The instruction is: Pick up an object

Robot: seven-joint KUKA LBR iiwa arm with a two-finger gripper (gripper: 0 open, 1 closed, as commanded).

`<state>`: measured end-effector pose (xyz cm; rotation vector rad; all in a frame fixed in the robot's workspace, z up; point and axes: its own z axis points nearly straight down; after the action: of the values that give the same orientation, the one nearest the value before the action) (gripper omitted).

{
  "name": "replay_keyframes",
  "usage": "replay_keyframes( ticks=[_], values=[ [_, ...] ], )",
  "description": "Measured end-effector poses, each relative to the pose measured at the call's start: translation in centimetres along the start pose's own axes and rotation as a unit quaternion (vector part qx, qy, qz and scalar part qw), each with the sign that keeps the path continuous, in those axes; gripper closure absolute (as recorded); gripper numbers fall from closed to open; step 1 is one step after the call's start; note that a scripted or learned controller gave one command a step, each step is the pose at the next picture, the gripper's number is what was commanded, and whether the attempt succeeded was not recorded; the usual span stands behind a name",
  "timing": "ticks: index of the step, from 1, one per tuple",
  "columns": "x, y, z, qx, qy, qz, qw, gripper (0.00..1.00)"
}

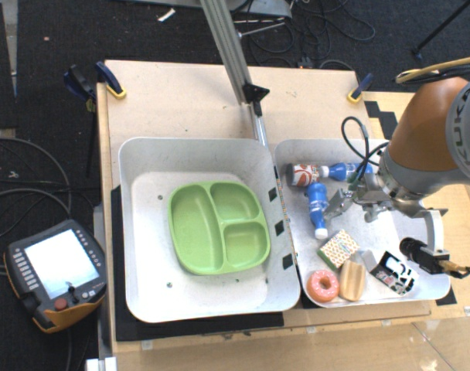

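Pink doughnut (322, 284) sits at the right bin's (293, 154) front edge beside a tan bun (352, 280) and speckled block (338, 247); blue bottles (318, 207) lie toward its back. Gripper (351, 201) hovers above them, fingers' state unclear. Left bin holds a green divided tray (219, 226). Dark floor, cables.

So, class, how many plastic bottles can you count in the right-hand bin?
2. A small blue plastic bottle lies near the bin's middle; a blue bottle with a red-and-white label lies along the far wall. The grey arm overhangs the bin and may hide others.
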<state>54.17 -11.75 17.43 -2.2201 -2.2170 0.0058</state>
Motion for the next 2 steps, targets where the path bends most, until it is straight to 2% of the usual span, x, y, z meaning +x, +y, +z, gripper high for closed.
replay_keyframes(
  ticks=[1,2],
  values=[
    [0.1,-0.8,6.2,0.001,0.001,0.000,1.0000,0.00],
    [0.1,-0.7,7.9,-0.003,0.000,0.000,1.0000,0.00]
  ],
)
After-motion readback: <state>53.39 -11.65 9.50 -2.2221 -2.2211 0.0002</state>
